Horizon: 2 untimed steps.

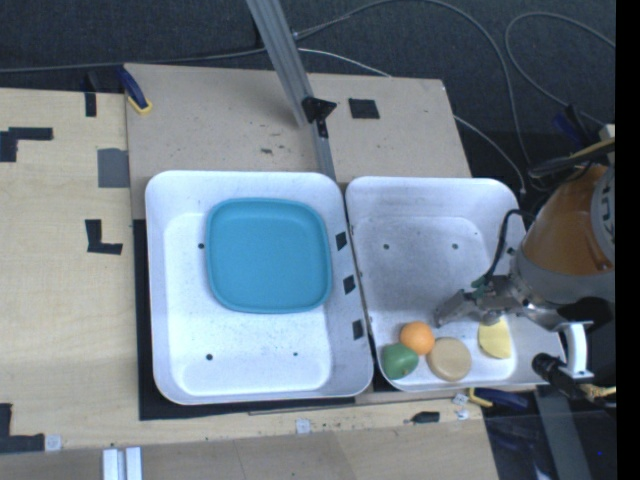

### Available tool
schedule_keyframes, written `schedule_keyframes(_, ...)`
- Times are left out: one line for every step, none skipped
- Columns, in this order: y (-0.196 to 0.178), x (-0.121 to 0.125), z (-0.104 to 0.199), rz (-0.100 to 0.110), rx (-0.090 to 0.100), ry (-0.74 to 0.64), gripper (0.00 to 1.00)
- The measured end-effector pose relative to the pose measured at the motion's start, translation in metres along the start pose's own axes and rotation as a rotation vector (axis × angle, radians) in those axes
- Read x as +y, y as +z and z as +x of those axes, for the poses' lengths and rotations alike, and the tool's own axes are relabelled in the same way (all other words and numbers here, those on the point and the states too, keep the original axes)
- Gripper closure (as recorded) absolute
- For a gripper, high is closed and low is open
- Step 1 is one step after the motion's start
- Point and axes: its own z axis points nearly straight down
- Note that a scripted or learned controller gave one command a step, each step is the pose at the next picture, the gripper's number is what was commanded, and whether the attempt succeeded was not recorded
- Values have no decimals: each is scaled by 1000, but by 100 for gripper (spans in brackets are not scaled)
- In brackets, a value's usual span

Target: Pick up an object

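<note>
Even, fairly bright overhead light, soft shadows, slight overall softness, and a glare spot at the top edge

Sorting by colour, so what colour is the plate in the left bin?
Light blue; the plate shows best in the camera view.

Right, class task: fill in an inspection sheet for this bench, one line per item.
Surface: two white bins side by side, left bin, right bin, on a wooden bench.
Job's things: orange ball, green ball, tan disc, yellow piece, grouped in the right bin's near corner.
Clutter: blue plate in the left bin.
Hand: hand low over the right bin, beside the yellow piece.
Cables: cables on dark floor behind.
Surroundings: metal bar.
</note>
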Motion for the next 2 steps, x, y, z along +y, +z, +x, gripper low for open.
schedule_keyframes(-10,0,0,-1,0,0,100)
schedule_keyframes(-71,5,1,-6,-2,0,100)
